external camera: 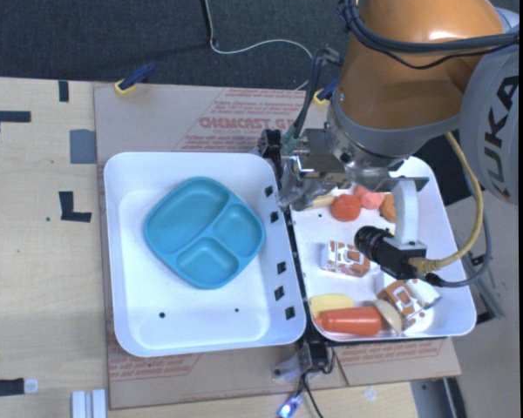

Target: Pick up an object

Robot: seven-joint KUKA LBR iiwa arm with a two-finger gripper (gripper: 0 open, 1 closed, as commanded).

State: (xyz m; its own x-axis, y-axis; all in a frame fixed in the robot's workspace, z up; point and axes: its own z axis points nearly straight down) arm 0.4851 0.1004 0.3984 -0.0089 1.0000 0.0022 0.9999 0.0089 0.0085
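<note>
The toy tomato (pixel 347 205) looks light, smooth, rounded — likely slippery; grip across its middle. Whether the gripper (pixel 307 181) is open, I cannot tell.

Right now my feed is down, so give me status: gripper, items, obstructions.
Gripper low at right bin's far-left corner, fingers unreadable. Hot dog, red ball loose. Blue tray in left bin.

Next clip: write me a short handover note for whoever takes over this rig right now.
Gripper: low at the right bin's upper-left corner; finger state can't be told, nothing seen held.
Left bin: blue divided plate.
Right bin: red sausage, yellow piece, two wrapped snacks, red and orange bits near the wrist.
Done: no pick visible.
Left: grasp and lift one object.
</note>
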